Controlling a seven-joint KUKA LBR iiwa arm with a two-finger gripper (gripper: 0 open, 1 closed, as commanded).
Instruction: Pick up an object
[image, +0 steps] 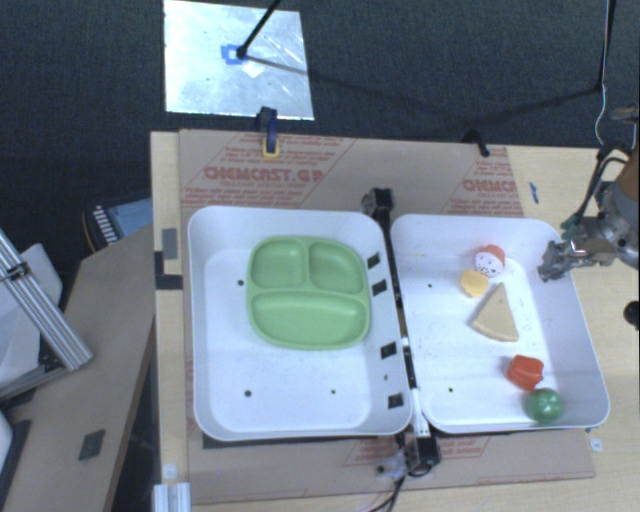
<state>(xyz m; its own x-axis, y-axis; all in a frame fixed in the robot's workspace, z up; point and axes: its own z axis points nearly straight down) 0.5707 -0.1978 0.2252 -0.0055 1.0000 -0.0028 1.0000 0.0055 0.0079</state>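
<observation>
Arm at right edge, jaws (556, 262) low, pointing left

Pale green divided plate (306, 292), white bins (230, 400), tan wedge (496, 317), red piece (525, 371), green ball (544, 404), possibly yellow lump (474, 284).

Robotics lab; bench (560, 160), paired white bins (300, 425), aluminium framing (40, 310), loose cables (400, 470)
</observation>
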